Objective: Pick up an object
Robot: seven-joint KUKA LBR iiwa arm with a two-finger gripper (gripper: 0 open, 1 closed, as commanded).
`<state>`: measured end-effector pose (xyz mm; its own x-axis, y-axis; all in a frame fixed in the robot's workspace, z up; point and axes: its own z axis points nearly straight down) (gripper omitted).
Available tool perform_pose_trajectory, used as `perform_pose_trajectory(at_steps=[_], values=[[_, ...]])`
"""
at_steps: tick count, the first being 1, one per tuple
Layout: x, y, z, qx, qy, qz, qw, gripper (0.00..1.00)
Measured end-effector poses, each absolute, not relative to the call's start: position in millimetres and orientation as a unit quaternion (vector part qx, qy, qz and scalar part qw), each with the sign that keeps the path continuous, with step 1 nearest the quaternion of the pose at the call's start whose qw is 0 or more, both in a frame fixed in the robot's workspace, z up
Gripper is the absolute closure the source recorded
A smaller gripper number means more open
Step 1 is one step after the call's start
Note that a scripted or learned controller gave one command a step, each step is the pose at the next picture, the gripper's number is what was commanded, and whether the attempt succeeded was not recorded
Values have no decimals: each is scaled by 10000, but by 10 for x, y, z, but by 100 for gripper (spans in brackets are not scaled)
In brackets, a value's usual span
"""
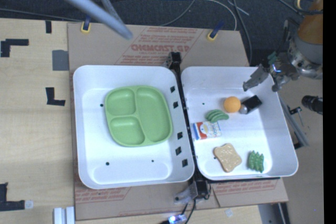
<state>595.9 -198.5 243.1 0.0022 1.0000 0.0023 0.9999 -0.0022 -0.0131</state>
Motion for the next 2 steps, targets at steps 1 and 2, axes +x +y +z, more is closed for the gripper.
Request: perform_pose_trajectory(at_steps=[1,2], values=[[5984,-1980,2503,-7067,-7075,5,2,0],[6019,-1890,2010,-7065,-7077,16,13,0]])
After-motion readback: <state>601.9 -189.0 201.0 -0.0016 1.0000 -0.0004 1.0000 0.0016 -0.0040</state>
